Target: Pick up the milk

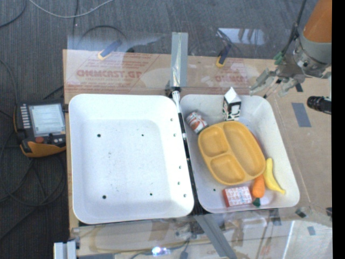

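The milk (232, 104) is a small white carton with black patches, standing upright at the far edge of the right bin (280, 139). My gripper (279, 81) hangs above the bin's far right corner, up and to the right of the carton and well apart from it. Its fingers are spread open and nothing is between them.
In the right bin lie a yellow divided plate (232, 152), a small can (195, 121), a banana (273, 177), a carrot (259, 189) and a red box (237, 196). The left bin (126, 155) sits beside it. A handheld device (40, 124) rests off the bench at left.
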`<state>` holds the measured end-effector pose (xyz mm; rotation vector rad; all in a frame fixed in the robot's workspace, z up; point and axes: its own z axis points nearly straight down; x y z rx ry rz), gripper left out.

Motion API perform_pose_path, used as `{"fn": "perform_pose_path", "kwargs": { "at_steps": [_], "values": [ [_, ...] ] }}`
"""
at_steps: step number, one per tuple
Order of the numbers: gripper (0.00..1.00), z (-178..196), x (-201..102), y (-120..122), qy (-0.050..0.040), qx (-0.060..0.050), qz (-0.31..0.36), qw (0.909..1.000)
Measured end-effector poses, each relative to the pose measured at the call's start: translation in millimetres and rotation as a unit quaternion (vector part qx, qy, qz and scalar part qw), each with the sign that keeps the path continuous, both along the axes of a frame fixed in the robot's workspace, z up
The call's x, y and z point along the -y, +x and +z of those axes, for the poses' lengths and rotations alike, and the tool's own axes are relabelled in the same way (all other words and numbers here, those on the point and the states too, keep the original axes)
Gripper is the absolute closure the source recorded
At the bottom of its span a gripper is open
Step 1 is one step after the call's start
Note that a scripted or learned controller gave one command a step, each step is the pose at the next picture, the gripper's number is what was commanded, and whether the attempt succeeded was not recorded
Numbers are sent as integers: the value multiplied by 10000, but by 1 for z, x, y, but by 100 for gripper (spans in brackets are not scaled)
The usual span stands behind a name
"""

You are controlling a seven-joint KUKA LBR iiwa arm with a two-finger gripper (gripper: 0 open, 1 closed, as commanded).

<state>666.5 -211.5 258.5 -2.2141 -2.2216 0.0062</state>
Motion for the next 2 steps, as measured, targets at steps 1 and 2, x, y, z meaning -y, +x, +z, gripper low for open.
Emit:
{"fn": "perform_pose_path", "kwargs": {
  "at_steps": [1, 2],
  "values": [
    [0, -95, -26, 2, -16, -10, -56, 10000],
    [0, -119, -51, 2, -4, -5, -760, 9971]
  ]
}}
